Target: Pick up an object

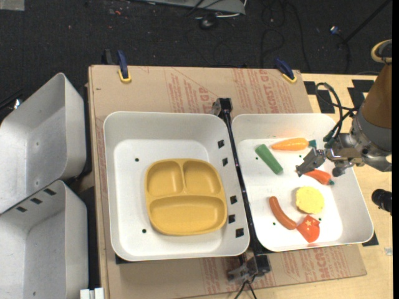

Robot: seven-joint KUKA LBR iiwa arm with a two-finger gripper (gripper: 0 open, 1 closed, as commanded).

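Both white bins (118, 185) look like smooth, slightly glossy plastic. The yellow tray (185, 197) appears to be moulded plastic with a soft sheen. The toy foods, among them a carrot (290, 144), a green stick (269, 158) and a sausage (282, 212), are seen as smooth plastic. Brown printed cardboard (181, 92), matt, lies on the pale wooden table (380, 185). The claw (310, 164) seems dark metal, though it is blurred.

Right bin (349, 229): toy food crowds its middle and lower frame; bare floor along its left wall. Left bin (124, 167): a yellow tray (186, 196) covers the centre.
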